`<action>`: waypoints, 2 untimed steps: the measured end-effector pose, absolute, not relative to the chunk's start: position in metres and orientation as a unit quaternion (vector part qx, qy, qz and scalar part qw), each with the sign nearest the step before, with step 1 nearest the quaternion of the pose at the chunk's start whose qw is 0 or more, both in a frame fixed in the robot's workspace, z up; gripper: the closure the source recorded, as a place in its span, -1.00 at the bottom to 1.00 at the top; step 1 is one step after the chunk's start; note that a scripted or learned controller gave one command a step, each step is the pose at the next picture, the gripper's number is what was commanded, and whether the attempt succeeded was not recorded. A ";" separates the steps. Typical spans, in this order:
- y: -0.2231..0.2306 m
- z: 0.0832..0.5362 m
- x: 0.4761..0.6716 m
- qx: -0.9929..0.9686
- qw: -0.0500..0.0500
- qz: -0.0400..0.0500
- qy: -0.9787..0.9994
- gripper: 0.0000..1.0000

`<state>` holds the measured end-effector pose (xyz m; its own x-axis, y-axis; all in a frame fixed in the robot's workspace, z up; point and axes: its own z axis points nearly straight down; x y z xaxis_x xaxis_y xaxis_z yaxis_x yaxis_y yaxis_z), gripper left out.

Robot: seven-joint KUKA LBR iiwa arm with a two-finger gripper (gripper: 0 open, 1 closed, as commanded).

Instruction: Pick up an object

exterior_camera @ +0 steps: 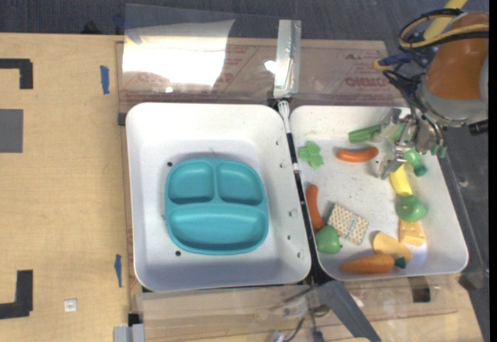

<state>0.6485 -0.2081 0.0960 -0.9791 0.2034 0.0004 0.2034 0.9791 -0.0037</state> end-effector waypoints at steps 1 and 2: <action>-0.140 0.089 0.614 -0.145 -0.005 -0.001 -0.989 -1.00; -0.099 0.089 0.620 -0.122 -0.005 -0.001 -0.993 -1.00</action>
